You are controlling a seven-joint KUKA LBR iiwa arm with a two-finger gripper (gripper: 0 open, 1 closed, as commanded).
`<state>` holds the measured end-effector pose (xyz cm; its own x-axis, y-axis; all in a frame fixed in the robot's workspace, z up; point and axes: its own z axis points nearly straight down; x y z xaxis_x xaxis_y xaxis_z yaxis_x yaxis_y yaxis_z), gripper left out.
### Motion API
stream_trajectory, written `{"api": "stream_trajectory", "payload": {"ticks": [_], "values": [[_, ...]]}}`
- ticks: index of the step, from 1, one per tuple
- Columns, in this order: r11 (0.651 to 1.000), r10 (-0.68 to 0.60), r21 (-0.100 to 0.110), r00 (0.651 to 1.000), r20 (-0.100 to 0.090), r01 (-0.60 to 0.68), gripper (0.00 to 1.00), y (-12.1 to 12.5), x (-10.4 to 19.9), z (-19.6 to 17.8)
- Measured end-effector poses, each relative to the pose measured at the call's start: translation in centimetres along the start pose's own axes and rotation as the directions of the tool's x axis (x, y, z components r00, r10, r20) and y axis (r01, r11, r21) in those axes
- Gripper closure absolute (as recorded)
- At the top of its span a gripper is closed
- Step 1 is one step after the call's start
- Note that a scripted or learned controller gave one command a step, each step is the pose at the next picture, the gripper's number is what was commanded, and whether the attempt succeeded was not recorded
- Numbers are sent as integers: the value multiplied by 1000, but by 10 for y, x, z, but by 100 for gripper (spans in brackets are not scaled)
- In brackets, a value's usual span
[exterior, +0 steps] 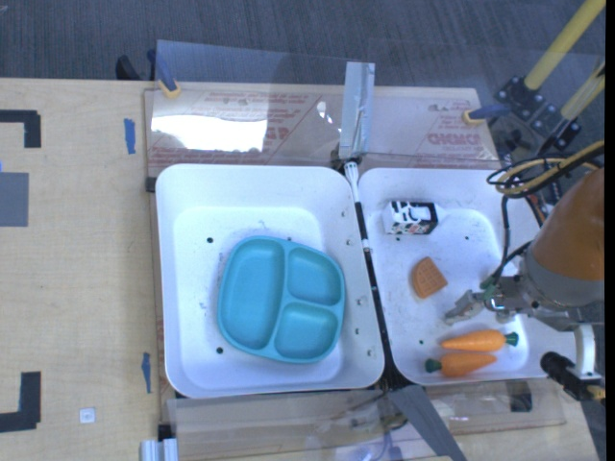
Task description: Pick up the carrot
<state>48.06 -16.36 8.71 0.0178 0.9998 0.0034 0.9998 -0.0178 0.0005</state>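
Observation:
Two orange carrots lie side by side at the front of the right bin (384,286). The upper carrot (478,340) has its green end pointing right, and the lower carrot (465,362) has its green end pointing left. My gripper (471,305) hangs just above and behind the upper carrot, reaching in from the right under the grey and orange wrist. Nothing shows in its grasp.
A tan wedge-shaped piece (429,278) lies just left of the gripper in the right bin. A black and white object (411,217) sits at that bin's back. The left bin (183,209) holds a blue divided plate (252,257). Cables hang at the right.

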Motion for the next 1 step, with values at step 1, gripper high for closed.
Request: {"api": "stream_trajectory", "payload": {"ticks": [1], "values": [[992, -124, -5, 992, 5, 124, 0, 1, -24, 0]]}}
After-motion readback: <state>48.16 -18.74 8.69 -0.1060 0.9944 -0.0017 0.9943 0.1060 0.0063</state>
